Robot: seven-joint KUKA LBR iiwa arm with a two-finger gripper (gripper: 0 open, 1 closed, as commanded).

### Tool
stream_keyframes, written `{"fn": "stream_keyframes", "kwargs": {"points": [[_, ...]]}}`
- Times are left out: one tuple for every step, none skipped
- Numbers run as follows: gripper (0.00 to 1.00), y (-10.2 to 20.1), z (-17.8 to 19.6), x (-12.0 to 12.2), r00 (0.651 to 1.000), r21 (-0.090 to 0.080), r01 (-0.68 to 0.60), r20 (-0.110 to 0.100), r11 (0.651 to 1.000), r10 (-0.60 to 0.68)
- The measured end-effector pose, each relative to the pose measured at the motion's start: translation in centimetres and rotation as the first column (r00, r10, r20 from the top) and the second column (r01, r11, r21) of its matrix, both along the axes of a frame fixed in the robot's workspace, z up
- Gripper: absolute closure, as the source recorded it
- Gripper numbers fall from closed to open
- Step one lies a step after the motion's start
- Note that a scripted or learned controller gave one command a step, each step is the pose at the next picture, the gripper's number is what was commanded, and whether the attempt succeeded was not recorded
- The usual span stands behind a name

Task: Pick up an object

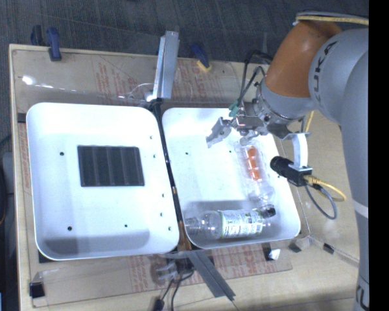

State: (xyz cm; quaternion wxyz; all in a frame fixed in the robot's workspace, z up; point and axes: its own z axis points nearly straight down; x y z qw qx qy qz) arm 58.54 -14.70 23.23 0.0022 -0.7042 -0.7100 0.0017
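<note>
You've got the gripper [225,129] hanging w/ jaws spread, pinching nothing. The orange-filled bottle [253,167] lies just below-right of the jaws; the clear bottle [230,224] lies well below them, along the right bin's [194,167] wall.

Two clear bottles in the right bin

A clear plastic bottle with a pale printed label [228,224] lies on its side along the near wall of the right bin [194,167], its length running left to right and its dark cap end pointing right. A second clear bottle with orange contents [253,167] lies flat toward the bin's right side, running from far to near; its near end comes close to the first bottle's cap end.
</note>
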Motion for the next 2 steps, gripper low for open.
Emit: {"fn": "stream_keyframes", "kwargs": {"points": [[0.00, -6.4, -1.3, 0.0, 1.000, -0.001, -0.021, 0.004, 1.000, 0.021], [0.00, -5.2, -8.3, -3.4, 0.960, 0.002, -0.280, 0.002, 0.960, 0.280]]}}
